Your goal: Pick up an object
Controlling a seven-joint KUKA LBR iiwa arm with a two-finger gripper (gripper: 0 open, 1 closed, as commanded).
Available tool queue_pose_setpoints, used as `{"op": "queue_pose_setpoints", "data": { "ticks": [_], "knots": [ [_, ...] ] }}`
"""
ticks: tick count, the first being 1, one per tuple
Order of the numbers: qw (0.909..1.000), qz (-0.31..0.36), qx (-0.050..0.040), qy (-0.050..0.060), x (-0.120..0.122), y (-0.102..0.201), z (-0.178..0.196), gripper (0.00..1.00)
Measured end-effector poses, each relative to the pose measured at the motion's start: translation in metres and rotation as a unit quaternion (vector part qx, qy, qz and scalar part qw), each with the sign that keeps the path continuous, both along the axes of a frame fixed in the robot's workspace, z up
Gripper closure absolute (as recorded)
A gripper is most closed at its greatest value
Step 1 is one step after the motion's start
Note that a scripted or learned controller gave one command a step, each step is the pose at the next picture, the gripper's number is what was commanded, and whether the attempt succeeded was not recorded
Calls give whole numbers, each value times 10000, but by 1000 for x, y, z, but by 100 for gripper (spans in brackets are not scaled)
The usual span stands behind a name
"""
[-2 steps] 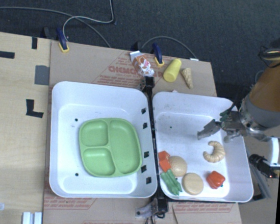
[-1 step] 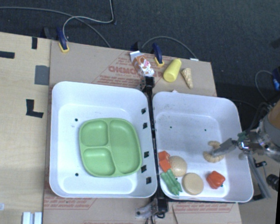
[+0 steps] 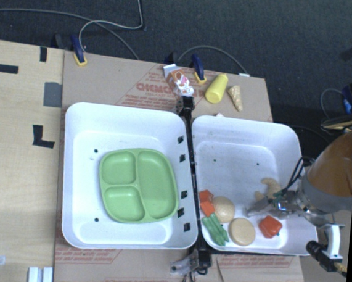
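Gripper (image 3: pixel 261 205) of the grey-and-orange arm (image 3: pixel 334 174) is reaching low into the right bin (image 3: pixel 251 133) from the right, its dark fingers appearing to be spread slightly apart with nothing showing between them, though the view is too small and blurred there to be sure. No object is being lifted, so by this evidence the pick is not yet done: the closing and the raising are both left.

Nearest the camera, along the right bin's front wall, the candidates are lying in a cluster: a green vegetable-like piece (image 3: pixel 216 229), a round beige object (image 3: pixel 242 231), a red object (image 3: pixel 270 226) just beside it, a second pale round object (image 3: pixel 223 207) and a small orange-red piece (image 3: pixel 206 203). A tan object (image 3: pixel 271 186) is sitting just behind the fingertips and may be the thing being approached.

Left of the divider, a green compartment plate (image 3: pixel 138 185) is resting in the left bin (image 3: pixel 85 119).

Farther back, on the brown board (image 3: pixel 132 83) behind the bins, a yellow object (image 3: pixel 216 88), a cone-shaped piece (image 3: pixel 236 98) and a small printed carton (image 3: pixel 177 78) are lying. Red lettering on the board is reading roughly "CHEMO", partly covered; the carton's print is too small to read.
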State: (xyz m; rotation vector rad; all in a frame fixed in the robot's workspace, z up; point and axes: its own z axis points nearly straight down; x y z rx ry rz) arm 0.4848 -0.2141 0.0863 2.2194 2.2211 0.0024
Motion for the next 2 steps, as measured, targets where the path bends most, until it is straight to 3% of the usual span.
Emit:
{"op": "queue_pose_setpoints", "data": {
  "ticks": [1,2],
  "knots": [
    [10000,11,-12,-27,77,27,1,0],
    [10000,-1,-7,11,82,-10,55,0]
  ]
}}
